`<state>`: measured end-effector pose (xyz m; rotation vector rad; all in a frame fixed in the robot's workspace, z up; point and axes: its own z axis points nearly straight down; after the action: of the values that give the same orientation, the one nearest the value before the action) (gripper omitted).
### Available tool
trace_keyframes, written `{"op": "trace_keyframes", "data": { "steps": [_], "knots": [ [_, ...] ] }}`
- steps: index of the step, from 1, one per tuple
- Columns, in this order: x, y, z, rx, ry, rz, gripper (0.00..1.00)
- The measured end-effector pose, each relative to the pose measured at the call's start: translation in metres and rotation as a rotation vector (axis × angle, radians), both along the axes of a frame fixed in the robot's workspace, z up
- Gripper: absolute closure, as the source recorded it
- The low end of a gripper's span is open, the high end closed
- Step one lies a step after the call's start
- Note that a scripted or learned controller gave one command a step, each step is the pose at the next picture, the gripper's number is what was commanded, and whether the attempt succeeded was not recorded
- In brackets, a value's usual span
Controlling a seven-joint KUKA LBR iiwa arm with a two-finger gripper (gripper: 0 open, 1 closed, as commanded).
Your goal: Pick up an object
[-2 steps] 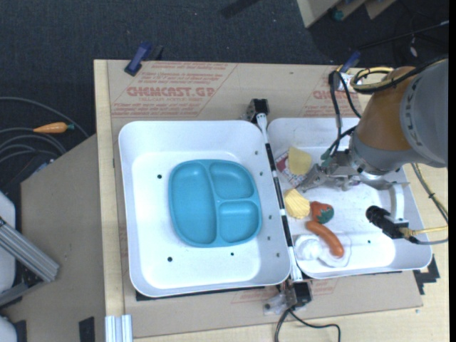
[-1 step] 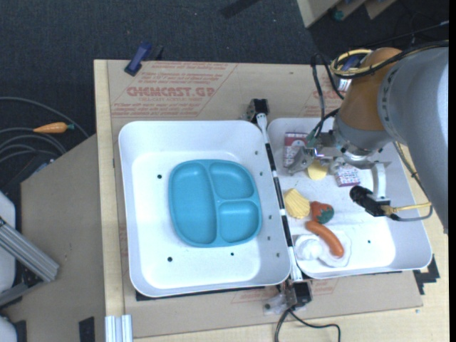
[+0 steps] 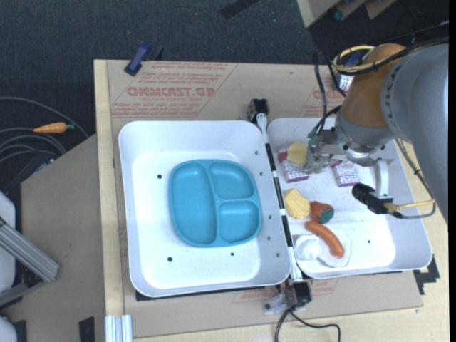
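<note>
My gripper (image 3: pixel 318 157) reaches down into the right bin (image 3: pixel 399 251) near its back left part, under the grey arm with the orange band. It stands right beside a yellow wedge (image 3: pixel 296 152) and above a pink packet (image 3: pixel 294 172). A second pink packet (image 3: pixel 347 176) lies just to its right. Nearer the front lie a yellow ridged piece (image 3: pixel 297 205), a red and green toy fruit (image 3: pixel 324 211), an orange sausage (image 3: pixel 326 238) and a white lump (image 3: pixel 310 249). I see nothing held in the gripper.
The left bin (image 3: pixel 142 155) holds a blue divided plate (image 3: pixel 214 202). A black part with a yellow cable (image 3: pixel 372 197) hangs over the right bin's right side. Clamps (image 3: pixel 258 108) sit where the bins meet. A blue object (image 3: pixel 139 58) lies at the bench's back left.
</note>
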<state>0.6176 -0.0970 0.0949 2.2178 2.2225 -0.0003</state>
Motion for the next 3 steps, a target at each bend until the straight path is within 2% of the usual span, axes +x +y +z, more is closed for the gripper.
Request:
{"op": "trace_keyframes", "data": {
  "steps": [1,2,3],
  "knots": [
    [0.0,0.0,0.0,0.0,0.001,0.0,0.0],
    [0.0,0.0,0.01,-0.001,-0.001,0.001,1.0],
    [0.0,0.0,0.01,-0.001,-0.001,0.0,0.0]
  ]
}}
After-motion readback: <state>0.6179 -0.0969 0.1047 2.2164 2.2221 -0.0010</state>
